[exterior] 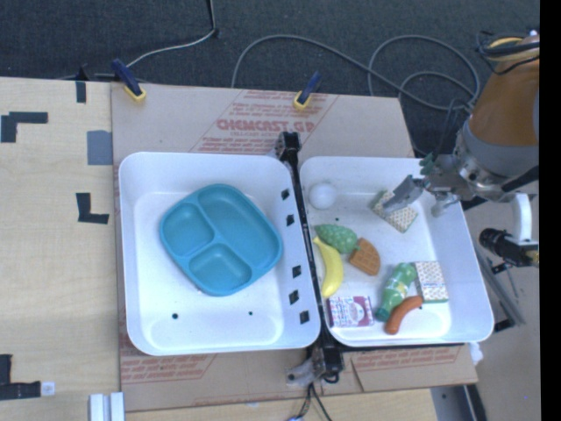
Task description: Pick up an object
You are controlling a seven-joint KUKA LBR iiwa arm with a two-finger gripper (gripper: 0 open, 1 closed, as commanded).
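Note:
The right bin (456, 235) holds several small items. Among them are a white ball (323, 195), a green toy (337, 237), a banana (330, 268) and a brown wedge (365, 256). It also holds a green bottle (396, 289), a red sausage (403, 314), a small patterned box (431, 281), a pink packet (349, 310) and a speckled tan block (394, 216). My gripper (401, 196) reaches in from the right at the bin's upper right, low over the tan block and just above it in the view. No item shows between its tips.
The left bin (145, 261) carries a blue divided plate (221, 237). A black divider with clips (296, 235) runs between the bins. Cables (351, 68) lie behind the bench, and the arm's grey and orange body (504, 121) stands over the right bin's far right corner.

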